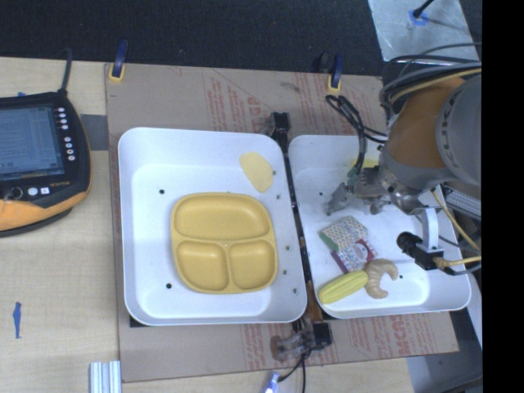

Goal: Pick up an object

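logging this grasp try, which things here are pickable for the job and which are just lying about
For the job: gripper, corn cob, croissant, small packet, yellow divided tray, yellow chip.

Lying about: teach pendant, blue clamps.

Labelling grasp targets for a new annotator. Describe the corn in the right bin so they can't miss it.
Go to the right bin, then down to its front edge, nearest the camera. The corn lies there on its side, a yellow cob angled up to the right. Its right end touches a tan croissant; the flat printed packet sits just above it.
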Robot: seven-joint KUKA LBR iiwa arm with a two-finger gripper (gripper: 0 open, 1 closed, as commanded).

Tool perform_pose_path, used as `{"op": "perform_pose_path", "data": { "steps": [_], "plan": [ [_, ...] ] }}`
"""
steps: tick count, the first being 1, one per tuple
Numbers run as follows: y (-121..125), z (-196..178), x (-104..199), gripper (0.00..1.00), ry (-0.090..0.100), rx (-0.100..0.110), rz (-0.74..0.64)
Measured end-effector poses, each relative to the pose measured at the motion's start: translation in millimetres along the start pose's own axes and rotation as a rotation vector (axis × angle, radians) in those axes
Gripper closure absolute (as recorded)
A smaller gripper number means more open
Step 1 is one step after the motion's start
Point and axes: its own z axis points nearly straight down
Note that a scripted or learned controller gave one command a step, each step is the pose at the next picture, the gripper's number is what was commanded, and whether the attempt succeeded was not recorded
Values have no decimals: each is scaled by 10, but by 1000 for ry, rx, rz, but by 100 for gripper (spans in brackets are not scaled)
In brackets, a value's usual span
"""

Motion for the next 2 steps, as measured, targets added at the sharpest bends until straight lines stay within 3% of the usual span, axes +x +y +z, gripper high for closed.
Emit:
{"op": "perform_pose_path", "data": {
  "steps": [1, 2],
  "plan": [
    [677, 134, -335, 0, 9, 20, 11],
    [725, -702, -525, 0, 5, -4, 6]
  ]
}}
